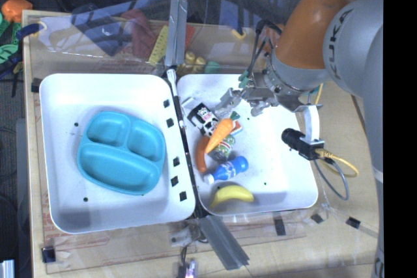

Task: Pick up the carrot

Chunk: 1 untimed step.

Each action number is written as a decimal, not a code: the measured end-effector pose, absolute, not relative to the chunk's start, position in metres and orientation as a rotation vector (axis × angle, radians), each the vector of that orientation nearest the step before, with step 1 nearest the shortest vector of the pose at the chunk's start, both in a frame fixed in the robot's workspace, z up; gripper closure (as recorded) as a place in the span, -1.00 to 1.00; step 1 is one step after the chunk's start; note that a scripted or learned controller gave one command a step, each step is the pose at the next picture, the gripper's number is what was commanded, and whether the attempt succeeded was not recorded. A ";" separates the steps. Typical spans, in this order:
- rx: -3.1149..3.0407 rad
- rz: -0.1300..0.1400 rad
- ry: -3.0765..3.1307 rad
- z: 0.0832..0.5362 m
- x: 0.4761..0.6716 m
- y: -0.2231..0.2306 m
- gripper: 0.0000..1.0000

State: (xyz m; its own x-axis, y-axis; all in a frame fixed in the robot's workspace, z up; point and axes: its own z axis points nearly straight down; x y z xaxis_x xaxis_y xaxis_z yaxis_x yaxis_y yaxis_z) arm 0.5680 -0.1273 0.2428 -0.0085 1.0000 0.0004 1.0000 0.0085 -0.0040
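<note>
The carrot [220, 133] was a short orange toy, thick at its upper right end where a bit of green showed, and narrowing to a blunt tip at the lower left. It lay tilted in the right bin [287, 185], near that bin's left wall, propped on a small heap of other toys. Beneath and beside it sat a black-and-white toy [203, 118], an orange-brown piece [201, 154] and a blue bottle [229, 168] with a white cap. A yellow banana [233, 194] rested apart, near the front wall. The pincer [236, 99] hung just above the carrot's thick end, at the end of the grey arm [326, 36] with its orange band. Whether its fingers were spread or closed could not be told, and nothing could be seen held between them. The left bin [58, 198] on the desk [339, 237] held a blue divided plate [122, 152].
</note>
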 end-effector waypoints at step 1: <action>-2.014 0.003 -2.408 0.128 0.612 -0.159 -1.00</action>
State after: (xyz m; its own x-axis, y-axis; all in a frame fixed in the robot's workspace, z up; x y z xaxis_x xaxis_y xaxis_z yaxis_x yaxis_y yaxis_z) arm 0.6118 -0.1587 0.1285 -0.1767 0.9843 0.0008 0.9843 0.1767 -0.0031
